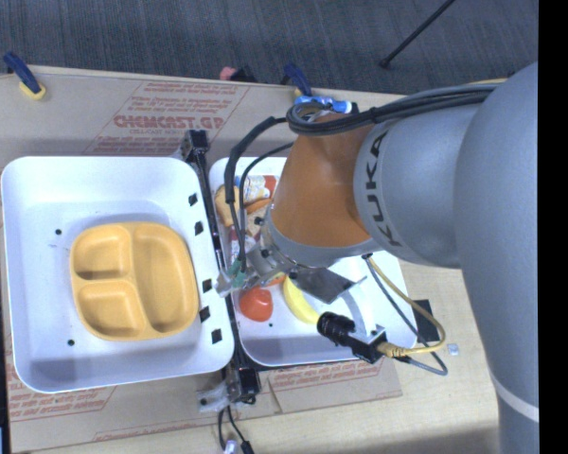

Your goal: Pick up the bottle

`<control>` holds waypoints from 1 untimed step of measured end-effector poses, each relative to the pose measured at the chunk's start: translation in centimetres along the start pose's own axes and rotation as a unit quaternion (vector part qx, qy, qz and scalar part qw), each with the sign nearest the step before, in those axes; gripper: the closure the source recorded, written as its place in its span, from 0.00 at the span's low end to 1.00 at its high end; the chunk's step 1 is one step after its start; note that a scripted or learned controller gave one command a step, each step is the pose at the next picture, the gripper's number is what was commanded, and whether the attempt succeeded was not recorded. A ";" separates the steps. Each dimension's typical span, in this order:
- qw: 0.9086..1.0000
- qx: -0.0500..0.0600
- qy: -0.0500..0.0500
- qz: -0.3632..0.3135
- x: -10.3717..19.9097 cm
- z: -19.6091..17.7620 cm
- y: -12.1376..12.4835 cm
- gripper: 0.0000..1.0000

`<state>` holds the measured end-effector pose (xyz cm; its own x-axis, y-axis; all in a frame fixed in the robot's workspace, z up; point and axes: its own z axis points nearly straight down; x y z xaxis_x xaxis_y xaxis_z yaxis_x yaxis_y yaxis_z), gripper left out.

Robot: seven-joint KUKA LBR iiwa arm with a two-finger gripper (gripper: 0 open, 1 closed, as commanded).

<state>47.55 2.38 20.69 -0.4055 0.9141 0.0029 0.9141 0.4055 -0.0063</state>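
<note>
My gripper (239, 275) is low in the right bin (303, 353), at its left wall, under the grey and orange wrist. The arm covers most of this bin. I cannot make out a bottle for certain; a small pale, partly clear shape sits right at the gripper's tip, too hidden to name. Just below the gripper lies a red round object (256, 304), and a yellow banana (300, 302) lies to its right.
The left bin (38, 187) holds a yellow divided tray (133, 279). Orange and white-red items (237, 199) lie at the right bin's far left corner. A black cable connector (346, 334) hangs over that bin's front. Clamps stand along the divider between the bins.
</note>
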 end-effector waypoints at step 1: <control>0.998 -0.002 -0.001 0.062 -8.6 -5.3 -3.8 1.00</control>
<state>47.63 -7.04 26.02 -0.2888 0.9574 0.0006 0.9574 0.2888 -0.0019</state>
